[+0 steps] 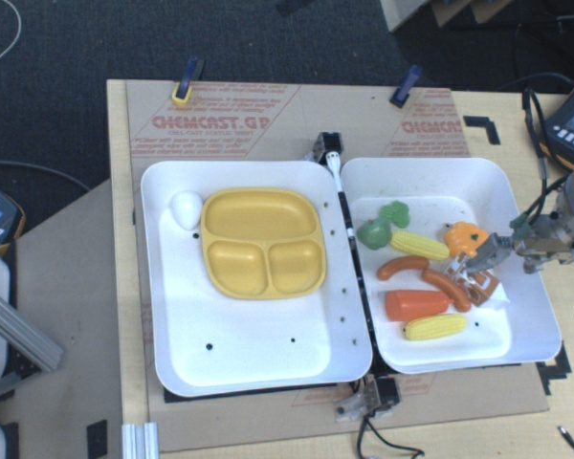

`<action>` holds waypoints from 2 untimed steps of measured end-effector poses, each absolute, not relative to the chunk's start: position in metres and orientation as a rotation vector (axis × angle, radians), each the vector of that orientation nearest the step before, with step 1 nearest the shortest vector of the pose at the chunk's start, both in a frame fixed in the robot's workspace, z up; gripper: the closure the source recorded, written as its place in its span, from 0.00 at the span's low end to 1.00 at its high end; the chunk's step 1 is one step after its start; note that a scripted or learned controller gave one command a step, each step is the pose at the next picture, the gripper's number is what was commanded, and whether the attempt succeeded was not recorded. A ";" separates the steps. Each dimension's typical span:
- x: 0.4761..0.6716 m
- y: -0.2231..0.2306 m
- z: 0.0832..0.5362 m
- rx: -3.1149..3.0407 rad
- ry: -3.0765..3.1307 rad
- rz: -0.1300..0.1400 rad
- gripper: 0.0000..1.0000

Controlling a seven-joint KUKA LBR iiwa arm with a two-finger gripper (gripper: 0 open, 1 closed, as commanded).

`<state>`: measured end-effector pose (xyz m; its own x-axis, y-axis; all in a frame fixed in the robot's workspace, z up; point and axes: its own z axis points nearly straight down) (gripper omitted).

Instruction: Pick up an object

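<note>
step in hand: closing in on one toy food item in the right bin (526, 256); nothing is lifted yet, as far as i can judge.
gripper: the gripper (475, 273) reaches in from the right and sits low over the bin's right part, among the orange piece (465, 237) and the sausages (448, 287).
jaws: too small and cluttered here to say whether they are spread or pinching anything; i cannot tell.
likely target: the orange piece or the end of a sausage, both just beside the fingertips; which one is touched, i cannot say.
other picks: corn cob (420, 245) near the centre, a second corn cob (434, 328) toward the front, a red-orange carrot-like piece (416, 303) between them, green broccoli (381, 224) at the left.
doing it well: centre one item between the fingertips, straddling its narrow side, so neighbours are not caught too.
risk: the sausages lie touching or crossing, so a close may nudge one aside or pinch two.
lift: raise straight up and check that something rides between the fingertips.
left bin (163, 285): holds a yellow divided plate (263, 242) and a small white object (186, 208); well apart from the gripper.
</note>
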<state>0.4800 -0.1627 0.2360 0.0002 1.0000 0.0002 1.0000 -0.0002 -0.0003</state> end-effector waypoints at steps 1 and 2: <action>0.477 -0.092 0.119 -2.205 -2.218 0.007 0.00; 0.565 -0.131 0.093 -2.234 -2.236 -0.014 0.00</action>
<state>0.5650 -0.1315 0.0927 -0.0011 1.0000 -0.0074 0.9998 0.0013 0.0195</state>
